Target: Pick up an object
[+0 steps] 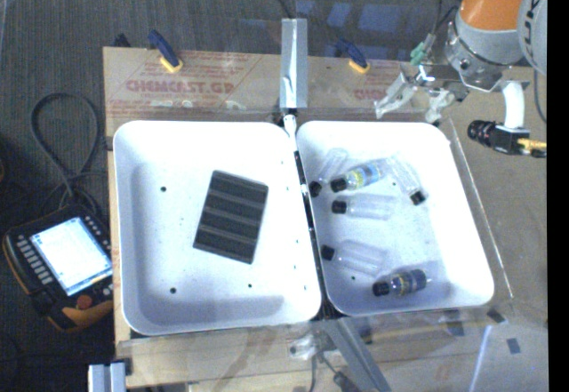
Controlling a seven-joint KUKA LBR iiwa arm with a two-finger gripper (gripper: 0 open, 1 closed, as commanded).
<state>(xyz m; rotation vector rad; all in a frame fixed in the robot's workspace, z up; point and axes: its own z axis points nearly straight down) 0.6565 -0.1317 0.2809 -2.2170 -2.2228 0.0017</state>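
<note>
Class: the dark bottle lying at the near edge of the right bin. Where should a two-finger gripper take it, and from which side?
Grip the dark bottle across its round body, coming straight down from above. It lies flat and apart from the other bottles, cap pointing left, so fingers fit either side.

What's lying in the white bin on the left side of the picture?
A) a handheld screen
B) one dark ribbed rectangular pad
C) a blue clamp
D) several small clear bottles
B: the left bin holds one dark ribbed pad, while the small bottles lie in the right bin.
</note>
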